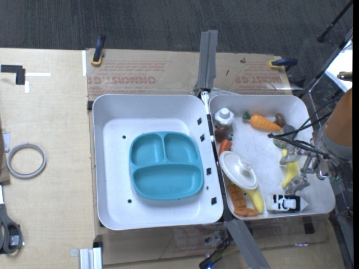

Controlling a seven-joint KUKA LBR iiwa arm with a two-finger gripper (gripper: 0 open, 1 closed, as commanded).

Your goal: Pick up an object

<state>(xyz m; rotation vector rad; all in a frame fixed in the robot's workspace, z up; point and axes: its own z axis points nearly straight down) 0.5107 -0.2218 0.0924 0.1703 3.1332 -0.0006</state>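
The right bin [314,206] holds several small objects. An orange carrot [263,123] lies at the back, and a brown bottle with a white cap [224,122] stands at the back left. A white round lid [238,170] rests at the left, with a yellow banana [256,198] and orange pieces [240,203] in front of it. A black and white item [286,203] lies at the front right. My gripper [300,175] hangs low over the bin's right side, right beside a yellow object [289,174] that it partly covers. Cables hide the gripper's tip.
The left bin [106,167] bears a blue divided plate [166,165]. A red piece [225,145] leans by the divider between the bins. On the bench to the left lie a grey tape ring [24,160] and scissors [10,234].
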